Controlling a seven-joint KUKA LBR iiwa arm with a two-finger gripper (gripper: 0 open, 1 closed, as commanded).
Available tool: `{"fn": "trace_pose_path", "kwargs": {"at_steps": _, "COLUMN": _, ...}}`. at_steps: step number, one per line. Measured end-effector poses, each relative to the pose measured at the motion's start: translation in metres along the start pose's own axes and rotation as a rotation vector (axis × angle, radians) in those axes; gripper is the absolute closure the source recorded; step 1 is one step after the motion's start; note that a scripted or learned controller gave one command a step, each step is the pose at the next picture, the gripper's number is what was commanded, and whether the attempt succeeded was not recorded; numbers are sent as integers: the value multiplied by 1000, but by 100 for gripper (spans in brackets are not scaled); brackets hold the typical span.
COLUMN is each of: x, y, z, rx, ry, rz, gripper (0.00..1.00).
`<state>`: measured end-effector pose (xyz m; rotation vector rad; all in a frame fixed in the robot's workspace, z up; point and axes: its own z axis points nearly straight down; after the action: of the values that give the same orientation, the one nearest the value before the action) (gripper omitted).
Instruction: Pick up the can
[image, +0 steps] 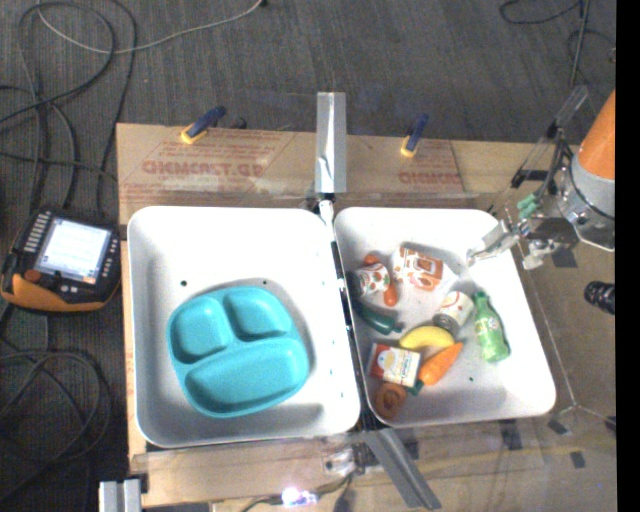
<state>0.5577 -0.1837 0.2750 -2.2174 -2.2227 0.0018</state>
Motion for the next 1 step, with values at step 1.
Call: {"fn": "trace_pose_path", "kwargs": {"at_steps": 1, "x": 29, "y": -28, "z": 112, "rx": 1, "ry": 0, "rz": 13, "gripper": 0}}
